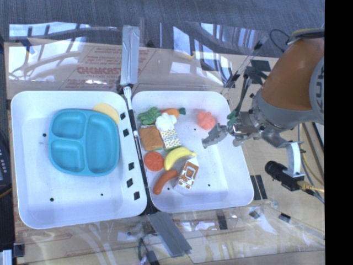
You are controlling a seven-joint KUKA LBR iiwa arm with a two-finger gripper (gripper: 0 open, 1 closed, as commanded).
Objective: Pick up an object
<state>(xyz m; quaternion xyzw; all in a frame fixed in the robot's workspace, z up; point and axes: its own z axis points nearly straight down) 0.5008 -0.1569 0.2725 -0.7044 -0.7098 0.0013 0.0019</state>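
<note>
The grey two-finger gripper (216,137) hangs over the right-hand part of the right shallow white bin (234,187), right of the frame's centre, with the orange-banded arm (292,81) reaching in from the right edge. Whether its jaws stand wide or narrow cannot be told from this slant; nothing is seen between them.

The candidates lie in the right bin's left half. Nearest the gripper, just up and left of it, sits a small salmon-pink lumpy toy (206,120), apart from the rest. Further left cluster a green leafy toy (148,115), a small orange carrot-like piece (171,113), a white and yellow-checked toy (167,130), a brown toast-like slab (150,138), a red round disc (154,161), a yellow plastic banana (177,157), a red-brown sausage (164,181) and a small white carton (188,175). In the left shallow white bin (27,203) rests a blue divided plastic plate (85,141) with a yellow rounded piece (107,111) at its upper right corner.

The step appears to be the approach before descent. The pink toy looks the sound choice: it stands alone, so the jaws can straddle it without nudging neighbours. Centre over it first, descend straight, and close only once low enough to catch its widest part. The crowded pile risks a two-object pinch or a slip off the banana's curve.
</note>
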